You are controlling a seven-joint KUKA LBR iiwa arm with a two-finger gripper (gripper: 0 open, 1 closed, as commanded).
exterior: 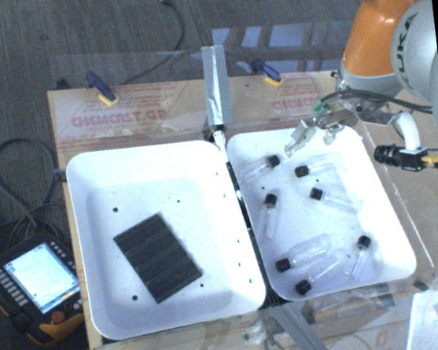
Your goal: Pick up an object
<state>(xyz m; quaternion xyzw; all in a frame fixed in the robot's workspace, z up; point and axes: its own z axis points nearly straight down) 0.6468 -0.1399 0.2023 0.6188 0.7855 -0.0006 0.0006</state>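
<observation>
The right bin (379,190) holds several clear vials with black caps. One vial (259,167) lies near its far left corner and another (315,169) just below the gripper. More lie lower down, among them a vial (306,253) and a vial (357,256). A black ribbed slab (157,257) lies flat in the left bin (90,225). My gripper (314,134) hangs over the far edge of the right bin, above the vials, open with nothing between its fingers.
The grey arm with its orange band (372,36) reaches in from the upper right. A metal divider post (216,91) stands between the bins at the back. Blue clamps (100,86) hold the board. A teach pendant (34,284) lies left of the bench.
</observation>
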